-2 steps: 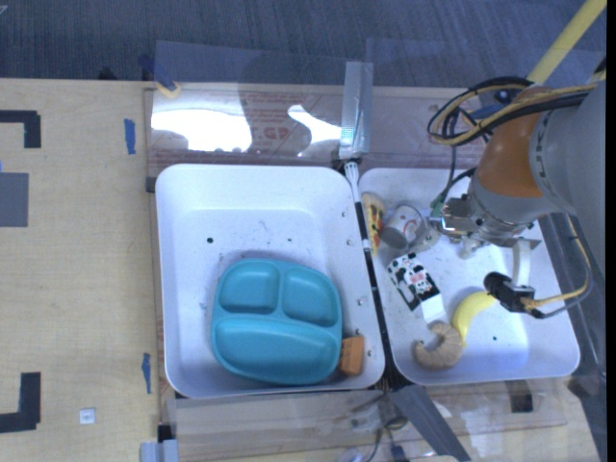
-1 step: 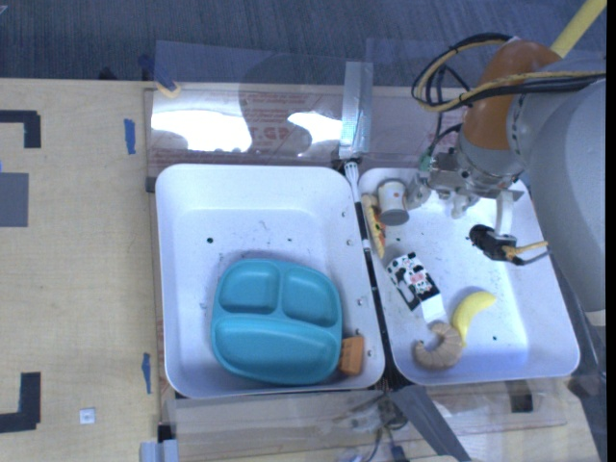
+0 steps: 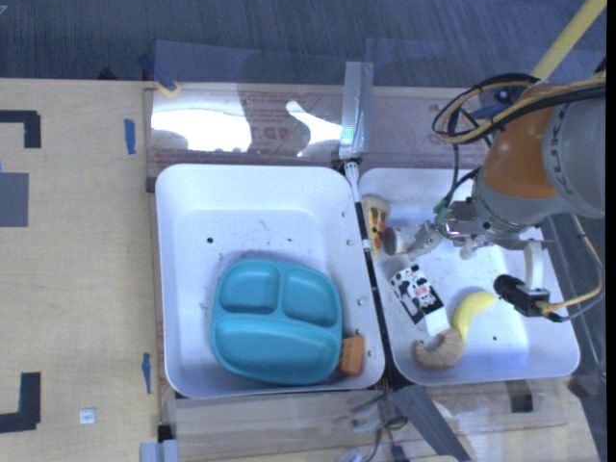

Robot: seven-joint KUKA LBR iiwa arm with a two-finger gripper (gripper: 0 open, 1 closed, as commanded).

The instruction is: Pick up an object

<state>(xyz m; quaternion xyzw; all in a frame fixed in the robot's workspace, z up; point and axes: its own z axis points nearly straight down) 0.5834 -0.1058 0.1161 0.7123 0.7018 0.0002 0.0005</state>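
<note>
The banana point(image 3: 469, 312) lies in the right bin point(image 3: 558, 354), just right of the black-and-white box point(image 3: 416, 291). It looks light, smooth and curved, best gripped across its middle. The pincer point(image 3: 430, 236) hangs above the box; whether released or clenched, I cannot tell.

text: we read none | black-and-white patterned card point(image 3: 417, 290) in the right bin point(image 3: 549, 359): we see markings too small to read | clear panel point(image 3: 250, 123) at the far side: we see faint print, blurred by glare | bench point(image 3: 67, 258): we see black marks, no letters
</note>
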